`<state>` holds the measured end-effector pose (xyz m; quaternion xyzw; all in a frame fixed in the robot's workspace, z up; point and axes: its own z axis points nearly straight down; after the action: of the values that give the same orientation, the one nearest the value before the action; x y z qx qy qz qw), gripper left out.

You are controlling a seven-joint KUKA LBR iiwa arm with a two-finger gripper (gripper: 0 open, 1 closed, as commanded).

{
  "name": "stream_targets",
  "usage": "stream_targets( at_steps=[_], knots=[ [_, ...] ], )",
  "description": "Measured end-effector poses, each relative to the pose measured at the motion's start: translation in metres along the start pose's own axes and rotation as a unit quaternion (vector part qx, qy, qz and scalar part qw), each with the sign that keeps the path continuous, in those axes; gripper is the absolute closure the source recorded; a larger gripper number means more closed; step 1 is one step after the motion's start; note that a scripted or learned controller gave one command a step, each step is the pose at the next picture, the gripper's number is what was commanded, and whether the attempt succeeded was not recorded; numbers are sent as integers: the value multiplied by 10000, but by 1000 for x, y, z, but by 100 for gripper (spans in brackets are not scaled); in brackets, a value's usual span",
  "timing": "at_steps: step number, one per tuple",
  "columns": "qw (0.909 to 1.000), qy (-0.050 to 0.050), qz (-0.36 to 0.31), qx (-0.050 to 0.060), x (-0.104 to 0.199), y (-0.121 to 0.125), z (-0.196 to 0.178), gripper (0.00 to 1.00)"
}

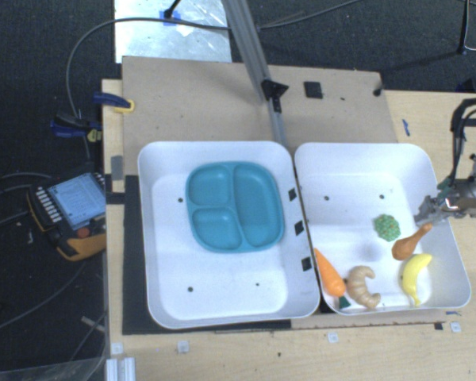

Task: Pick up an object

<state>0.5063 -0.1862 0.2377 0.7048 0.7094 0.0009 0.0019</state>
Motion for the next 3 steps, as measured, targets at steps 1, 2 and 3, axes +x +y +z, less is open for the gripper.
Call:
stream_targets(
  at_steps=[1,2,3],
  knots=[
    [10000,13,-20,5,50,10,-3,100],
    [10000,11,-18,9,97,23,6,100],
    [10000,15,-17,10,146,38,16,100]
  ],
)
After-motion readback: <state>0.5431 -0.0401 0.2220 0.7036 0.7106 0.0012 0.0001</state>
